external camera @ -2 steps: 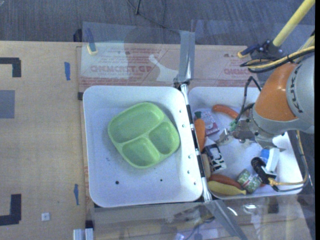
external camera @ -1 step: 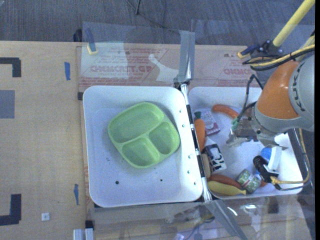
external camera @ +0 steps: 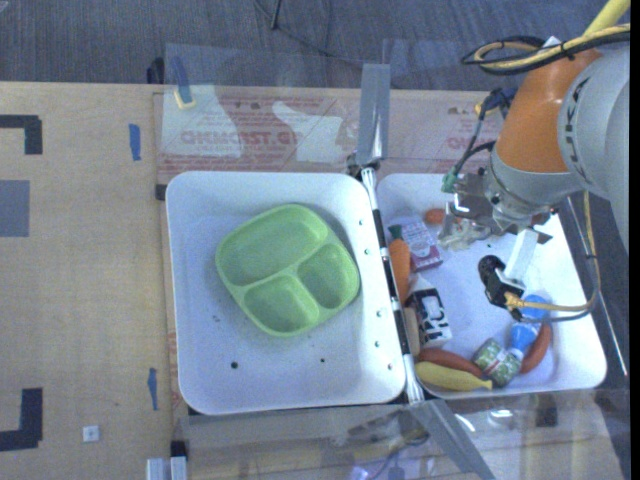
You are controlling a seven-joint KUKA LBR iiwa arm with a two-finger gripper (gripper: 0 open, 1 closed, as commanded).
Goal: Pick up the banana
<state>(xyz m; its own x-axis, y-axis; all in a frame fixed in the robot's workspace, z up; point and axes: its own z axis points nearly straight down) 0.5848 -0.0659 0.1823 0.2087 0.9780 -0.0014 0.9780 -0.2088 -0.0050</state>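
Tool over the right bin, banana down at the front

I can't tell the tool's [external camera: 470,226] grip from here; the banana [external camera: 450,375] lies flat, yellow, well apart from it.

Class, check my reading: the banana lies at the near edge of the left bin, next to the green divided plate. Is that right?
Not quite. The camera view shows the banana at the near edge of the right bin, among the small items there. The green divided plate sits alone in the left bin.

Banana [external camera: 447,375] — partly under the sausage [external camera: 450,359]
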